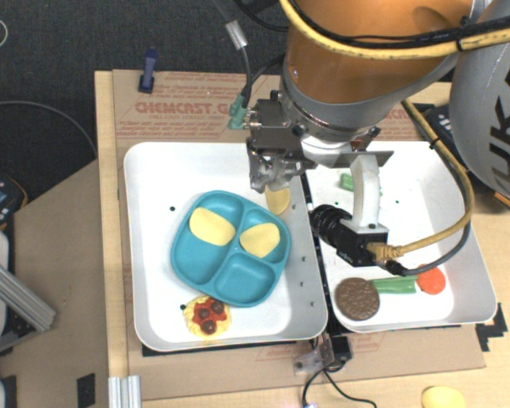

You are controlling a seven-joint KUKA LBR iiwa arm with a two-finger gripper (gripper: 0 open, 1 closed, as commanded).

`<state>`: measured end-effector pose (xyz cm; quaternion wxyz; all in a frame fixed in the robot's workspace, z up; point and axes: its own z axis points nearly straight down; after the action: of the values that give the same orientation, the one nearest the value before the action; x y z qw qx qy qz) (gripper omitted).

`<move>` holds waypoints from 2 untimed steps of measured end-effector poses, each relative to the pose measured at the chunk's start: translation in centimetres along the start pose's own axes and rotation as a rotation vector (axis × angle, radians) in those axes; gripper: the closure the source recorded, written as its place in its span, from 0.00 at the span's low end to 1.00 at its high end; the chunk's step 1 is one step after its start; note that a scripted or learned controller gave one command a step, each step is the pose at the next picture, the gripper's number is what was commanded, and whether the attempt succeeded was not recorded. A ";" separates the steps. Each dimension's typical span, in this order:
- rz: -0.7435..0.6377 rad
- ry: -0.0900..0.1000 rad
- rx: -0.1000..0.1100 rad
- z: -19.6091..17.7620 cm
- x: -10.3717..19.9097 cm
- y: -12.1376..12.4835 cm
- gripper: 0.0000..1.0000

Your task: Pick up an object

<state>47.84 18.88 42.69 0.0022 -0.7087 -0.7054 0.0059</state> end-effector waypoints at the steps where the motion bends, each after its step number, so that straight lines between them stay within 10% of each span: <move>1: -0.004 0.007 -0.016 -1.7 0.2 0.1 1.00; 2: -0.005 0.007 -0.018 -2.7 0.3 0.1 1.00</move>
<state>48.02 19.16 45.40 -0.0015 -0.7069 -0.7073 -0.0029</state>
